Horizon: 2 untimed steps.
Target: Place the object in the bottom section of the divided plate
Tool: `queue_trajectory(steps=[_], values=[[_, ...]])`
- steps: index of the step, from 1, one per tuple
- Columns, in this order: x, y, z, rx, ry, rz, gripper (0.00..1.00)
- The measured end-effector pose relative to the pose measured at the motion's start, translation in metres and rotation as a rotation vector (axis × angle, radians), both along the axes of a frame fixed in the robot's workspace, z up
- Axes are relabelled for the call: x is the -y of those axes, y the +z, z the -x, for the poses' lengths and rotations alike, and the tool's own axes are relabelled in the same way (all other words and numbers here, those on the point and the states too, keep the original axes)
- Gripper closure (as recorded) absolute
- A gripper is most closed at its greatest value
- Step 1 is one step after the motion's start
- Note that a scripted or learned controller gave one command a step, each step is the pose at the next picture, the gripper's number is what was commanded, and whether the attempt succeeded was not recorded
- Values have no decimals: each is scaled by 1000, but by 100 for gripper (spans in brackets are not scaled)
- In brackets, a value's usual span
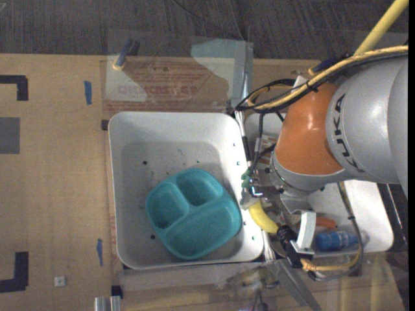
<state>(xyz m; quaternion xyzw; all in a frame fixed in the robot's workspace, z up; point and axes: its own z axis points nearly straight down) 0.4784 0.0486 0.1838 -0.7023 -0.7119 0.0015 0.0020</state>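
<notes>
From my remote seat I take the teal plastic divided plate [193, 212] as my landmark. Far to its left the tan bench top [52, 173] carries black corner marks and short strips of blue tape. The plate itself lies flat on the floor of the left shallow white bin [130, 148], toward that bin's lower right corner, turned at a slant; I see two smaller sections on its upper side and one large section on its lower right side, and nothing lies in any of them. Above the plate, beyond the bin's far wall, a clear plastic sheet [175, 70] rests on the bench. Just right of the plate, over the rim between the two bins, a yellow curved object that looks like a banana [262, 218] shows beneath the arm's wrist, apart from the plate and outside every section. Directly above that yellow piece hangs the grey KUKA arm with its orange band [311, 141], coming in from the right and hiding much of the right white bin [376, 232]. The gripper [262, 196] sits under the wrist, and I cannot tell how it stands or whether it has hold of the banana. Further right of the plate, low in the right bin, lie a blue bottle-like object [336, 240] and a small orange item [326, 223]
</notes>
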Motion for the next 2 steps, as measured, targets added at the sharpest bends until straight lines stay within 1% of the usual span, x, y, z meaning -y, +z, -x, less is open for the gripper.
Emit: queue_trajectory(steps=[1,2], values=[[-70,13,-14,4,-212,2,100],[-71,13,-14,4,-212,2,0]])
